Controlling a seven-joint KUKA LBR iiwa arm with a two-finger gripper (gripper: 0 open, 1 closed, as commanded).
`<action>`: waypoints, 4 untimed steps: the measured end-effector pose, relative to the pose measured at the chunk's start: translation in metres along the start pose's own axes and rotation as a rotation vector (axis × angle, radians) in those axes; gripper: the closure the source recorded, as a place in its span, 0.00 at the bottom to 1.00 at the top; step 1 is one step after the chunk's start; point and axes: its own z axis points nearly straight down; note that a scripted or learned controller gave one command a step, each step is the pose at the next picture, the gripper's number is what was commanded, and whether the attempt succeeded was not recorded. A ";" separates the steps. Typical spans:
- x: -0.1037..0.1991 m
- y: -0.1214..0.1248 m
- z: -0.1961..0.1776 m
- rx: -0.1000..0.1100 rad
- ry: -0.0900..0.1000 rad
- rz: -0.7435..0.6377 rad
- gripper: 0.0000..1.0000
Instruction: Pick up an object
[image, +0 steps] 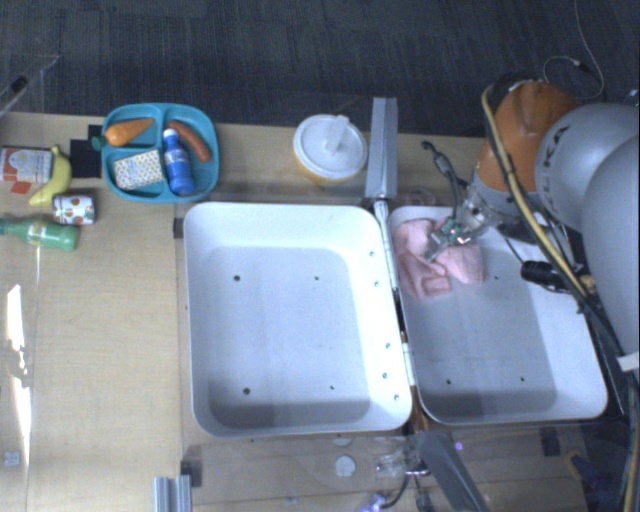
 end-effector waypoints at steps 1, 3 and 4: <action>0.000 0.000 0.000 0.000 0.000 0.000 0.00; 0.000 0.000 0.000 0.000 0.000 0.000 0.00; 0.000 0.000 0.000 0.000 0.000 0.000 0.00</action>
